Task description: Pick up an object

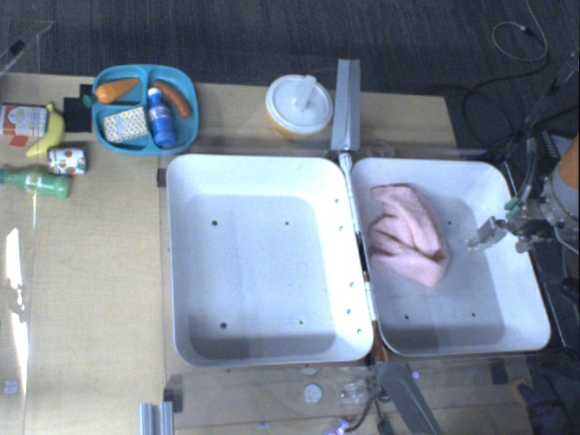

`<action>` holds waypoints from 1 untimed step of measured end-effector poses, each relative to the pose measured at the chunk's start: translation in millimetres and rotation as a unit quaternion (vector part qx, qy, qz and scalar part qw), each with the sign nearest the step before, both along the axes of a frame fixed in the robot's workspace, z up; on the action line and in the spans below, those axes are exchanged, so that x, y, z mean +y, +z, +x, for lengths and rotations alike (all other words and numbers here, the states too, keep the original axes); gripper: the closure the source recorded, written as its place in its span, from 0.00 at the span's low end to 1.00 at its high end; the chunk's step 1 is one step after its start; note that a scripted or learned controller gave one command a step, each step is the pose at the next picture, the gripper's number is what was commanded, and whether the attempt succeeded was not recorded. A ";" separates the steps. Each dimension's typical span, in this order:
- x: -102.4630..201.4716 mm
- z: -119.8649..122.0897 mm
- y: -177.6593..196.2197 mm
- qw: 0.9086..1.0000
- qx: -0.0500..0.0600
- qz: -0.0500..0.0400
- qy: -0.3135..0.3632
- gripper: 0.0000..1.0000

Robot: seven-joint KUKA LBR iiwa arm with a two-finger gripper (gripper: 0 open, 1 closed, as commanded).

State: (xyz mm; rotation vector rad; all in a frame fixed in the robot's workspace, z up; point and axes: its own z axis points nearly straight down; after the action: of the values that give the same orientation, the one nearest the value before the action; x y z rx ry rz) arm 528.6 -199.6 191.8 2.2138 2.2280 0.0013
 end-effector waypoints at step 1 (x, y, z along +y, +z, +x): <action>23.0 14.4 -96.1 0.999 -0.003 -0.001 0.041 0.00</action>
State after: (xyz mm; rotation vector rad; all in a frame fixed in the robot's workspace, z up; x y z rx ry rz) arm 543.0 -176.6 95.7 2.1162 2.3138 0.0057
